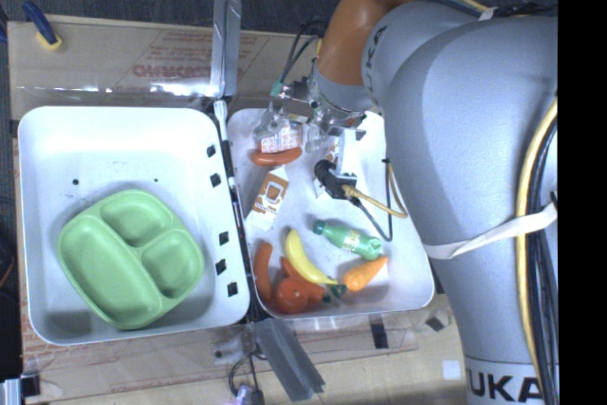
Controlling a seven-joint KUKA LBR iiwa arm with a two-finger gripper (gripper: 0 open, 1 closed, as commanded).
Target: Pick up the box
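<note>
- So I'm looking down at two bins on the table. The left bin (38, 204) just has a green tray (131, 256) sitting in it; nothing to do with this job.
- The right bin (410, 285) is the busy one. The box (269, 197) — small, white with an orange panel — lies flat near the divider, about mid-bin, nothing stacked on it.
- Toward the near end there's a banana (305, 259), a green bottle (347, 239), a carrot (365, 273) and a tomato (289, 295) all bunched together. My guess is that stuff just got dumped in loose, hence the pile.
- The jaws (289, 123) hang at the far end of the right bin, over a red-and-white packet (278, 143) and a sausage (276, 156), with the box just beyond those toward the near side.
- Jaw opening: honestly can't tell — it's a tangle of metal and cable from this angle, and I see nothing clearly pinched in there.
- I'd say the grab isn't made yet; the box looks untouched and well clear to approach from above.
</note>
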